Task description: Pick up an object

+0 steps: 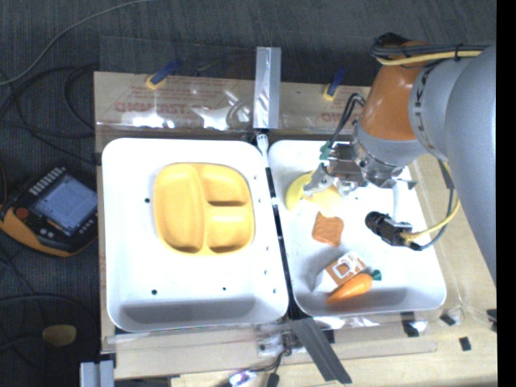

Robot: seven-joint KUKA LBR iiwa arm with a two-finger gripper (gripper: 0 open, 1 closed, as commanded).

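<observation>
One hand (334,176) hangs low in the right bin (419,293), at the end of the grey arm (451,103) with its orange band, and whether it is clenched or released cannot be told from this angle. Touching or just under the hand, on its left, lies a yellow lemon-like object (300,189). Just below the hand sits an orange crinkled piece (327,229). Farther down from the hand, near the bin's front wall, a toy carrot (352,288) lies beside a small white carton (345,267). Well to the left of the hand, the left bin (129,297) holds a yellow divided tray (203,208). Beyond that, off the tabletop (113,87) on the floor, rests a handheld control pendant (50,208).
</observation>
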